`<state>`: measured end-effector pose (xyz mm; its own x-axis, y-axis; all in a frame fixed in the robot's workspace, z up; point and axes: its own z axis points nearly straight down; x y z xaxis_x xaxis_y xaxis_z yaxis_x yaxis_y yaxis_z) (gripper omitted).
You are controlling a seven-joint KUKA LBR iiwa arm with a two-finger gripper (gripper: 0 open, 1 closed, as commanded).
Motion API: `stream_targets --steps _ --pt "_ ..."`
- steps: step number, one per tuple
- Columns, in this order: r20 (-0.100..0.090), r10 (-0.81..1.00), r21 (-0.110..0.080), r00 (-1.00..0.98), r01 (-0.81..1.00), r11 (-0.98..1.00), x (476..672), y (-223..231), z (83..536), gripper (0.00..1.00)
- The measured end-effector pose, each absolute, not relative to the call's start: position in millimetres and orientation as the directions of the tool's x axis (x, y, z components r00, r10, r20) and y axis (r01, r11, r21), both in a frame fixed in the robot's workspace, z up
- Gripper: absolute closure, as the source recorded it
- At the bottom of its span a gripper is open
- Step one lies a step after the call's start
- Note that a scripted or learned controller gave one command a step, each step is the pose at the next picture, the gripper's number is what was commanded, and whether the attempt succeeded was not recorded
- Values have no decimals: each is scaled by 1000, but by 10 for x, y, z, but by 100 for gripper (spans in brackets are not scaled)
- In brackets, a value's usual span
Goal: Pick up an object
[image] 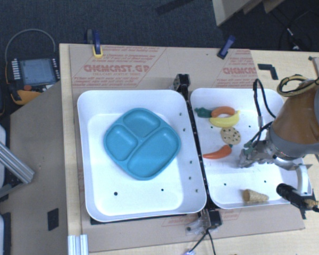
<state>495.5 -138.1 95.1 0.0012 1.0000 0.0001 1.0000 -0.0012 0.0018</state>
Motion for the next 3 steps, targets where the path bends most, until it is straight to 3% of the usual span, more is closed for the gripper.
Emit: stream_targets --steps 1,3 --pt "-2 1000 6 -2 1000 2 5057 -1350 1436 100" --pt "-1 1000 1 0 1000 0 4986 -1458 2393 100"
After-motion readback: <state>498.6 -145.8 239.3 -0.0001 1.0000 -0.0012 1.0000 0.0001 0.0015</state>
